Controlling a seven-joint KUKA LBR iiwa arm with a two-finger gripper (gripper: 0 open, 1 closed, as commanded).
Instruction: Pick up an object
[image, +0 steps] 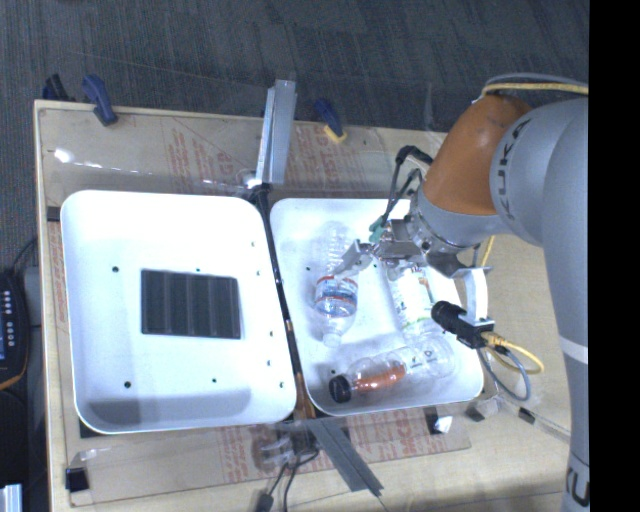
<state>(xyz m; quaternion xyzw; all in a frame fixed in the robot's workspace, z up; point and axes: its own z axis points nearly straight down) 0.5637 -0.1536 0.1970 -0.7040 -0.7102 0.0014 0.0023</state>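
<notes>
Three clear plastic bottles lie in the right bin (300, 225). One with a blue label (335, 292) rests left of centre. Another with a pale green label (409, 300) lies to its right. A third, with a black cap and orange contents (375, 380), lies along the front wall. My gripper (368, 252) hangs low over the bin's back half, just above and between the blue-label and green-label bottles. The grey wrist and orange band (470, 165) cover the bin's back right corner. No bottle is visibly held.
The left bin (100, 230) holds a dark ribbed rectangle (190, 303) on its floor. A metal bar (276, 130) stands at the back between the bins. Blue clamps (98, 98) grip the bench's back edge. Cables (505, 355) loop at the right bin's right side.
</notes>
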